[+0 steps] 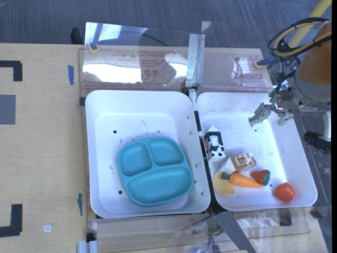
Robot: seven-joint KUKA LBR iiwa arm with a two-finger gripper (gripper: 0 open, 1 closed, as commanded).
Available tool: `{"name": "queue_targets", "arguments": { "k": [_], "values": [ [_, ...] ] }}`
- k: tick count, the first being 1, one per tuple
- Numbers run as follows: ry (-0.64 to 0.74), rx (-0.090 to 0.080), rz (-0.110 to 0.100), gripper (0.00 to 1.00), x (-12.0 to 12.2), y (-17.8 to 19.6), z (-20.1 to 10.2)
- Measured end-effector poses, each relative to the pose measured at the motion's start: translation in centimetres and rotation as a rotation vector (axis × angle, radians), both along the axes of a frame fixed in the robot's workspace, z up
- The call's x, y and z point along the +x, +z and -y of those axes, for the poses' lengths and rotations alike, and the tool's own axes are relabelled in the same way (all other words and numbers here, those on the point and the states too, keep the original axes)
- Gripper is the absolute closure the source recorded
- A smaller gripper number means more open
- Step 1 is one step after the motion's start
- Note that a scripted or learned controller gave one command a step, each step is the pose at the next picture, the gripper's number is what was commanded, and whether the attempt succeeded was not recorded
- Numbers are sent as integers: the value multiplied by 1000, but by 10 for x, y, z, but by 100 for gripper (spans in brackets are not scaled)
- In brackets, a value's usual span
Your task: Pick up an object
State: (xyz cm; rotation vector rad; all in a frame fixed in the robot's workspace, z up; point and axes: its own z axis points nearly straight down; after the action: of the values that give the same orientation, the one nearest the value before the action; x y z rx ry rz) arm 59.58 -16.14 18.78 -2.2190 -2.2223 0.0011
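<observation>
Nearest the lower edge of the view, in the near end of the right bin (308,186), lies the cluster of things I could pick up. A red tomato-like ball (285,192) sits in the near right corner of that bin. Just left of it an orange carrot (243,180) lies on its side, its tip resting over a pale yellow piece (221,186) and its other end touching a small red piece with a green top (261,176). Just behind the carrot is a small orange-and-white packet (243,162). Farther back, against the bin's left wall, a black-and-white toy (215,145) stands apart from the rest; I cannot make out what it is.

In the left bin (100,141), a blue divided plate (155,170) with three compartments rests toward the near side, tilted a little relative to the bin walls.

Farther back, over the far right part of the right bin, my gripper (269,114) hangs at the end of my grey arm (316,83). My two fingers (257,115) stand apart with nothing between them, and they are well apart from the cluster of objects at the near end. Behind both bins a sheet of clear plastic (137,62) stands along the far edge of the bench.
</observation>
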Motion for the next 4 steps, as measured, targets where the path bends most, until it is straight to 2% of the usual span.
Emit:
{"name": "queue_targets", "arguments": {
  "k": [1,2,3,4],
  "values": [
    [215,1,0,0,-7,28,-67],
    [195,-2,7,0,-76,-100,-27],
    [99,-1,8,0,-89,-100,-31],
    [97,-3,14,100,-88,-89,-30]
  ]
}}
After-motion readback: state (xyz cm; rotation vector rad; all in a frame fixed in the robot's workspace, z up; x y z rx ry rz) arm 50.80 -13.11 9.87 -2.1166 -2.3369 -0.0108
